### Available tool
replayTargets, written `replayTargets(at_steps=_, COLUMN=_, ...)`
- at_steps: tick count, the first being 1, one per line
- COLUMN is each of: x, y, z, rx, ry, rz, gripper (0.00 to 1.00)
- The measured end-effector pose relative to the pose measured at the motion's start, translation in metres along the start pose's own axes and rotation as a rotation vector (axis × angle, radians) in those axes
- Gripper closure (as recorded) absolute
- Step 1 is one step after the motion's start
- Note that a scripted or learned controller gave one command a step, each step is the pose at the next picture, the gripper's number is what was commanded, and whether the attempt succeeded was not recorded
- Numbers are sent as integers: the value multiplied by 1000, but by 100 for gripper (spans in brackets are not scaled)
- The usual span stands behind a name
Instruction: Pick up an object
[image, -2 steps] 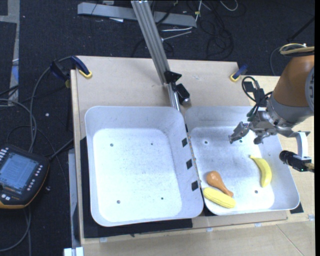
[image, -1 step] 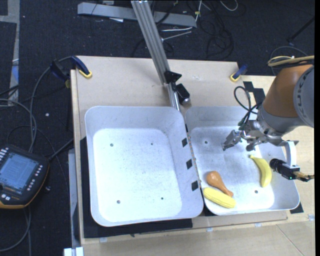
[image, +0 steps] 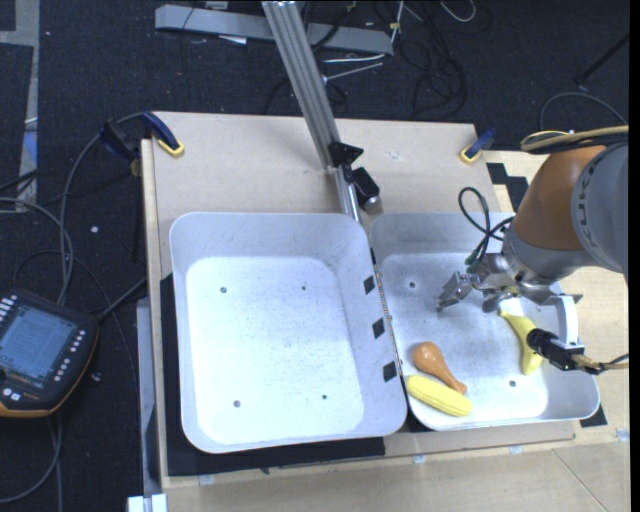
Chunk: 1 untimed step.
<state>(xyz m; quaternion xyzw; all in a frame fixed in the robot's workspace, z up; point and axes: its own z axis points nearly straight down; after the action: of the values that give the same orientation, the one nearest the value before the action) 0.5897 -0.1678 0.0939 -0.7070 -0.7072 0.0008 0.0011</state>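
Note:
Three objects lie in the right bin (image: 420, 240). An orange pear-shaped piece (image: 440, 364) rests near the bin's front left, and a yellow oblong piece (image: 438, 396) lies just in front of it against the front rim. A yellow banana (image: 520, 336) sits toward the right side, partly under the wrist hardware. My gripper (image: 470, 298) hangs low over the bin's middle, left of the banana and behind the orange piece. Its fingers (image: 450, 293) stand apart and open, with nothing between them.
The left bin (image: 200, 240) adjoins the right one along a shared rim with black clips (image: 381, 325). A slanted metal pole (image: 315, 100) rises behind the bins. Clamps (image: 165, 140) sit at the bench's back corners. A pendant (image: 35, 350) lies on the floor at left.

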Motion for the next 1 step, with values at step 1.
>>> replayTargets(at_steps=1, x=0, y=1, z=-12, rx=-4, ry=-1, rz=0, gripper=100)
